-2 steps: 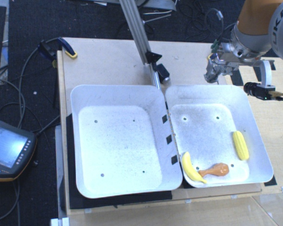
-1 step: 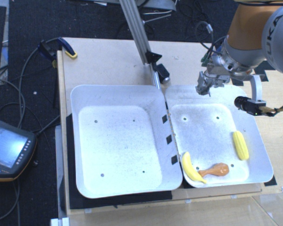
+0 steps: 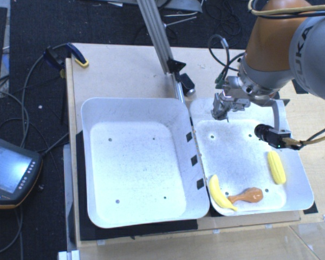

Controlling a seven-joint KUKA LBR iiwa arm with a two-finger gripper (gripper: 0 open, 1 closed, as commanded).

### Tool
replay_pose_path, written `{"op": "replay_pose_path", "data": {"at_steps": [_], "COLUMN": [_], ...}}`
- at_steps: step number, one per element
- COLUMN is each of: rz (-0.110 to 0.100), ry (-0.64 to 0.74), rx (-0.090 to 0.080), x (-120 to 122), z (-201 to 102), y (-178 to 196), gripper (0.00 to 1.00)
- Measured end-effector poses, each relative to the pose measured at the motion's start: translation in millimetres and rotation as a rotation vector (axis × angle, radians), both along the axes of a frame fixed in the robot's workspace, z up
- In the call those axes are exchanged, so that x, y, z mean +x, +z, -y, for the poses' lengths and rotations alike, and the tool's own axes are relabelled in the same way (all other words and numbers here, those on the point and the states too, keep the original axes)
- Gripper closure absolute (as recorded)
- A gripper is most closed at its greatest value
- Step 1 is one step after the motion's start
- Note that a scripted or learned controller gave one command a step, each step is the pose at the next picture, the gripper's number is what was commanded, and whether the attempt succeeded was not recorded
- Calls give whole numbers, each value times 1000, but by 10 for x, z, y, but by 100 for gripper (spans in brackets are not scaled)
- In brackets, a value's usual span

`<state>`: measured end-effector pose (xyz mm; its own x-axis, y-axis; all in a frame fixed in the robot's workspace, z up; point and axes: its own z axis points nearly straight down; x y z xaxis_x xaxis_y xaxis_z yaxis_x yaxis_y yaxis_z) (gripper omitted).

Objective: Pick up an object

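Over the far edge of the right bin (image 3: 298, 169), the pincer (image 3: 221, 112) hangs; its state cannot be told. Near that bin's front lie a banana (image 3: 219, 194), drumstick (image 3: 246, 196) and corn cob (image 3: 276, 167).

Both bins, left (image 3: 135, 161) and right (image 3: 244, 150), look like matt white plastic with fine dark speckling. Bench top (image 3: 124, 72) is pale wood, smooth. Slanted rail (image 3: 157, 28) is bare brushed metal. Banana (image 3: 219, 193), corn cob (image 3: 276, 167) and drumstick (image 3: 246, 196) look like smooth, glossy plastic. Arm's orange band (image 3: 276, 28) is glossy.
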<state>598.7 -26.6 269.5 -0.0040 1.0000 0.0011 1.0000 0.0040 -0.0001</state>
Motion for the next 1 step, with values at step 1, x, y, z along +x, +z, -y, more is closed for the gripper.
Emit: {"op": "replay_pose_path", "data": {"at_steps": [1], "rz": [-1], "ry": [-1], "rx": [0], "x": [-204], "z": [-379], "y": [-70], "gripper": [100]}}
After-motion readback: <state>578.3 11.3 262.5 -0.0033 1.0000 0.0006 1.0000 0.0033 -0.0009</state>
